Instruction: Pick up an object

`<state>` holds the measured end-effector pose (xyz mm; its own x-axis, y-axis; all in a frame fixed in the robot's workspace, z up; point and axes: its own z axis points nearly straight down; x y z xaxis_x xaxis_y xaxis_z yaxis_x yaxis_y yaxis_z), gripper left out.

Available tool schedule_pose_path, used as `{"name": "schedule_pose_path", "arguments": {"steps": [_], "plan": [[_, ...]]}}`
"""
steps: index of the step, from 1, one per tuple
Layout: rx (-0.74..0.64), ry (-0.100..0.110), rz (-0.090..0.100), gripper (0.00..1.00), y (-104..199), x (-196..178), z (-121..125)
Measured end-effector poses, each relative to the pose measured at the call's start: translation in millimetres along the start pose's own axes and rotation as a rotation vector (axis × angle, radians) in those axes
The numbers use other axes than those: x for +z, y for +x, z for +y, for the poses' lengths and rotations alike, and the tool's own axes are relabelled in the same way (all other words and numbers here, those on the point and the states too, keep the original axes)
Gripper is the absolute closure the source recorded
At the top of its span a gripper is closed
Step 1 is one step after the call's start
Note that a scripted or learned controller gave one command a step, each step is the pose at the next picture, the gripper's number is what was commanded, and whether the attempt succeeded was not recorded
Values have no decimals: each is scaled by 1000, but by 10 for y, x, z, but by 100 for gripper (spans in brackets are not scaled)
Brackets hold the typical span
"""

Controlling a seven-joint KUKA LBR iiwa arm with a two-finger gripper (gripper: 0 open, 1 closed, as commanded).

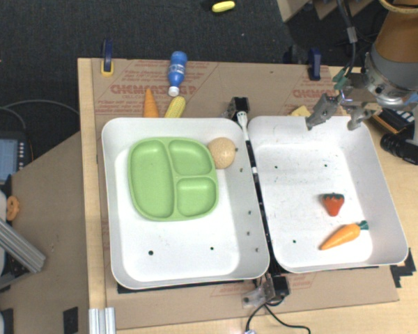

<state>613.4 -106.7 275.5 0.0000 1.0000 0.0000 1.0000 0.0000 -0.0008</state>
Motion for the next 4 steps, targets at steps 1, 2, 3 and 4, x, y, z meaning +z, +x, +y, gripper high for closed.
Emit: {"name": "schedule_pose_path", "arguments": {"steps": [1,2,3,4], "plan": [[11,10,-1,0,-1053,833,-406],[-4,-1,4,0,-1118,1808,-620],[2,5,4,0,-891,1918,-1092],[2,-3,-1,100,-906,1807,-1062]]}}
